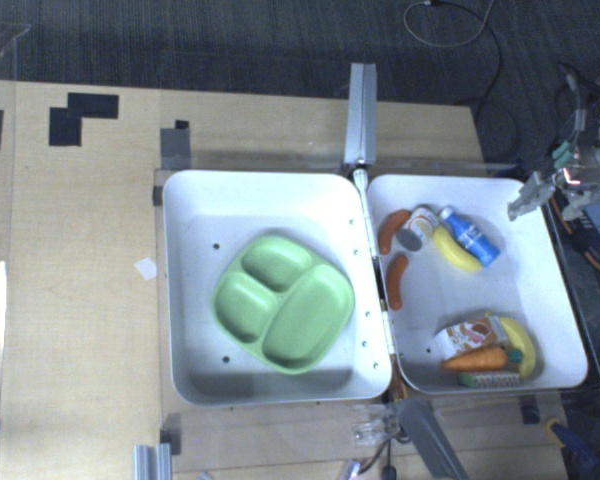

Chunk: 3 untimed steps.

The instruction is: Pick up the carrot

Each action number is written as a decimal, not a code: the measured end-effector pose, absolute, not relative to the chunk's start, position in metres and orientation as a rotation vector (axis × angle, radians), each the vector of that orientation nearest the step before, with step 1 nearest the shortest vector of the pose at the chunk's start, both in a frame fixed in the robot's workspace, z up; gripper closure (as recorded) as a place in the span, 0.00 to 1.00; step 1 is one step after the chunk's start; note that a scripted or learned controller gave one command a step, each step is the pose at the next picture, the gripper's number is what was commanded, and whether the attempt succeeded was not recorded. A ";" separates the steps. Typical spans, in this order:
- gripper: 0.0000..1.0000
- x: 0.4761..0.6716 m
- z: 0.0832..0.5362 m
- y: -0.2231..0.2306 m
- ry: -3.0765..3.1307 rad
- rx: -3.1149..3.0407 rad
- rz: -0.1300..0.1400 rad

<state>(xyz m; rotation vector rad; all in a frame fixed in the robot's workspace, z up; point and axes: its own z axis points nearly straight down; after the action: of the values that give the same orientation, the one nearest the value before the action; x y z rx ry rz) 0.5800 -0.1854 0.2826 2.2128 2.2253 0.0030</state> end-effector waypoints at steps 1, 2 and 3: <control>0.00 0.670 0.168 -0.204 2.297 2.137 0.002; 0.00 0.671 0.238 -0.205 2.300 2.128 0.006; 0.00 0.636 0.097 -0.204 2.197 2.236 0.007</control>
<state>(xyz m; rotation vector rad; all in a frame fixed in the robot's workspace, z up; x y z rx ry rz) 0.6359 -0.2043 0.0972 2.2364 2.1969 0.0069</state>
